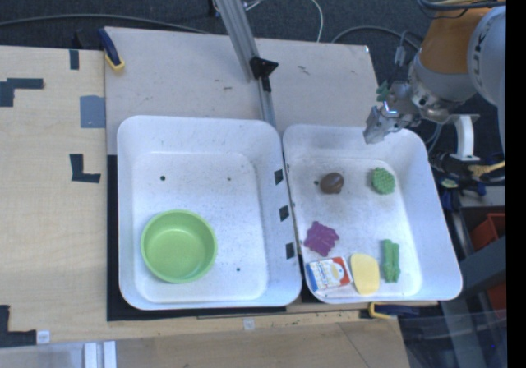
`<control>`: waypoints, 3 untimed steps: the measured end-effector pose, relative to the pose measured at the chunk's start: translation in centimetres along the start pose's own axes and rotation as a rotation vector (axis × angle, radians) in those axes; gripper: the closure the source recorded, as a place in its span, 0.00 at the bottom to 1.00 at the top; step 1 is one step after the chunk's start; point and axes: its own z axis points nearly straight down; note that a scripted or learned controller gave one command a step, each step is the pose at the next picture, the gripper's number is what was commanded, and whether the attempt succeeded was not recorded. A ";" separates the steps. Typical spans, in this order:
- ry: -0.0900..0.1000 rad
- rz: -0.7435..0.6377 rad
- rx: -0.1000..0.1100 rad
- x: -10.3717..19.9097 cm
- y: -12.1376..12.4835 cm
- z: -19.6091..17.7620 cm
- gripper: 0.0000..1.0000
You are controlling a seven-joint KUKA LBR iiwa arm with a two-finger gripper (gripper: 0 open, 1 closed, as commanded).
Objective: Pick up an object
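The right bin [411, 153] holds a brown round piece [331, 183], a green bumpy ball [382, 181], a purple flower-shaped piece [320, 237], a long green piece [389, 260], a yellow oval piece [365, 273] and a white and red packet [328, 274]. My gripper [376, 126] hangs over the far right corner of that bin, above and slightly left of the green bumpy ball. Nothing shows between its fingers.
The left bin [197, 132] holds a green bowl [178, 246] at its near left. A grey metal pole [238, 21] slants down to the gap between the bins. Cables lie on the dark floor behind the bench.
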 end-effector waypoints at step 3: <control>0.003 -0.005 0.007 11.6 0.6 -4.5 1.00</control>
